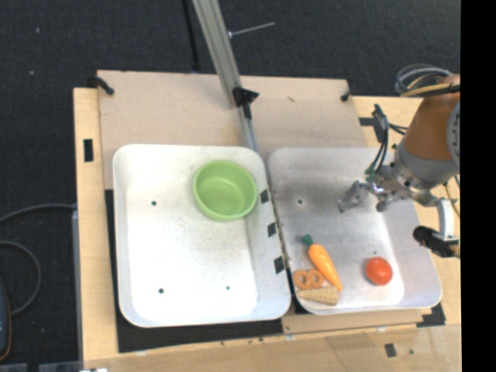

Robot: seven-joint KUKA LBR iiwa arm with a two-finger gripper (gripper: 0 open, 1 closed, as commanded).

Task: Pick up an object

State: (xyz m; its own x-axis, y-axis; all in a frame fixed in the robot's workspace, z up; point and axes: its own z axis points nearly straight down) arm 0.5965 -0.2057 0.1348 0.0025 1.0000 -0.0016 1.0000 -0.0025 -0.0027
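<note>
The right bin (310, 169) holds an orange carrot (323, 263) with a green top, a brown pretzel (307, 279), a tan wafer (326, 294) and a red tomato (378, 270), all near its front edge. A green bowl (225, 191) sits in the left bin (155, 246) near its back right corner. My gripper (366, 199) hovers over the middle right of the right bin, behind the tomato and carrot. Its fingers are spread apart, open, with nothing between them.
A metal pole (221, 45) slants up from the back, meeting the bench between the two bins. The grey and orange arm (430, 138) reaches in from the right. Cables (418, 76) loop behind it.
</note>
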